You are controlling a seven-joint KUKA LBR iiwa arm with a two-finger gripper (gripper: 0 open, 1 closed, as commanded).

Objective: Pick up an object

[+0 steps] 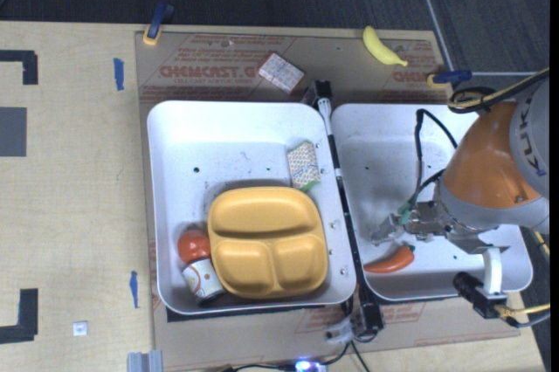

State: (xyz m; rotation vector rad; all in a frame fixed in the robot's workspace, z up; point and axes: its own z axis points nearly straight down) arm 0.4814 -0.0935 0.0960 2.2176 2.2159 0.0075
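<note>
I count two shallow white plastic bins (166, 187) on my bench. In the left one: one yellow compartment tray (265, 239), one small patterned packet (303, 163), one red-orange ball (193, 245), one white-and-orange cup (201, 278). In the right one: one orange-red chilli pepper (390, 260). On the cardboard behind: one yellow banana (383, 47), one pinkish patterned block (280, 72).

My gripper (390, 230) hangs in the right bin (384, 143), just above the orange pepper (390, 260).
</note>
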